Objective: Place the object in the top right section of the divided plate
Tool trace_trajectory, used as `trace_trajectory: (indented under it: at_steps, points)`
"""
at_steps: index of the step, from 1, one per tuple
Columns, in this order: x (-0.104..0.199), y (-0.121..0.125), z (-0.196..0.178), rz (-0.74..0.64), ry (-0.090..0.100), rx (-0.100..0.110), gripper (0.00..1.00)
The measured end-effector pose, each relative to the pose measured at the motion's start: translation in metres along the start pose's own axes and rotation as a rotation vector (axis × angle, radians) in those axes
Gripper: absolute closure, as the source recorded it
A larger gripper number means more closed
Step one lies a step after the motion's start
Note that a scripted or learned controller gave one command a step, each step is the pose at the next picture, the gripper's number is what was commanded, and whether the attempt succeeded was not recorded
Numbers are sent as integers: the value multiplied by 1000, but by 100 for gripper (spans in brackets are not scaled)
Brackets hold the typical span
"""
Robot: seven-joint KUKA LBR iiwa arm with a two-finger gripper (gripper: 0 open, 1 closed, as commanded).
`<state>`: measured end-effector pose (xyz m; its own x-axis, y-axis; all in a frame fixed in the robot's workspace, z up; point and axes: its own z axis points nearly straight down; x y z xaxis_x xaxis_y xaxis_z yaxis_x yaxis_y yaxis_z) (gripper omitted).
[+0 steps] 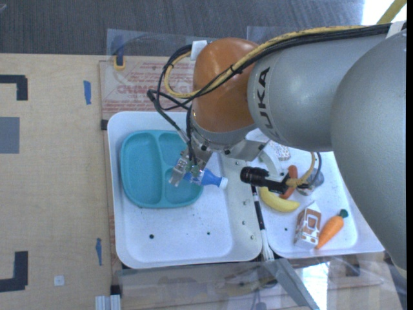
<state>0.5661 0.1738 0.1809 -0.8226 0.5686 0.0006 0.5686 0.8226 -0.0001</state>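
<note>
A teal divided plate [145, 173] lies in the left bin, with one long section on its left and two smaller ones on its right. My gripper [183, 173] hangs over the plate's right side, near the divider between the two small sections. It is shut on a small blue bottle with a white cap [208, 179]. The bottle lies sideways, its cap pointing right past the plate's rim. The arm's orange band and grey body hide the plate's upper right corner.
The left bin [174, 237] shows bare white floor below the plate. The right bin [348, 244] holds a banana [281, 203], a carrot [330, 230], a small carton [308, 225], a red sausage-like piece [292, 172] and a white dotted cube [281, 152].
</note>
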Motion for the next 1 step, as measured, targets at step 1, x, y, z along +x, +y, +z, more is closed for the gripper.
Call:
trace_trajectory:
  at_steps: [1]
  points:
    - [3,31,57,348,-11,-21,100]
